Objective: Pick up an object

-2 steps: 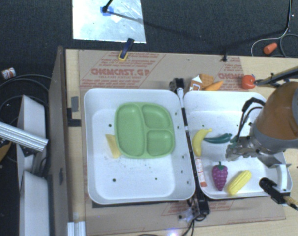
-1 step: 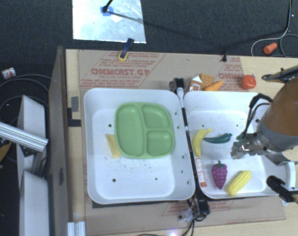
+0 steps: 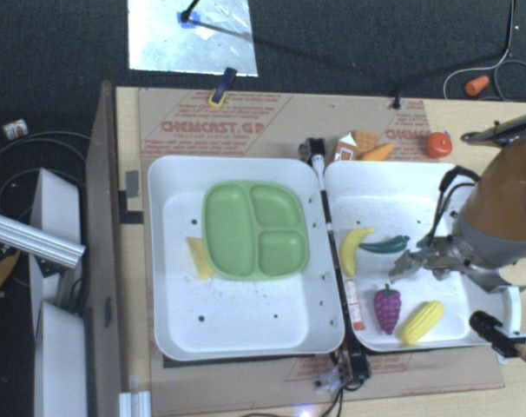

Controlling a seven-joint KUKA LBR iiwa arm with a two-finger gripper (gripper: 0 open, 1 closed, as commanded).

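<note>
While the gripper point(image 3: 405, 264) hovers with jaws spread above the grapes point(image 3: 386, 308) and corn point(image 3: 422, 321), nothing is grasped yet.

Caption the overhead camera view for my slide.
Gripper hovers over right bin above purple grapes, near banana and corn.

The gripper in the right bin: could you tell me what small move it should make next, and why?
Probably a short drop toward the purple grapes. The gripper hangs just above and to the right of them with nothing between its fingers, and the green pepper and yellow corn lie slightly off that line.
</note>
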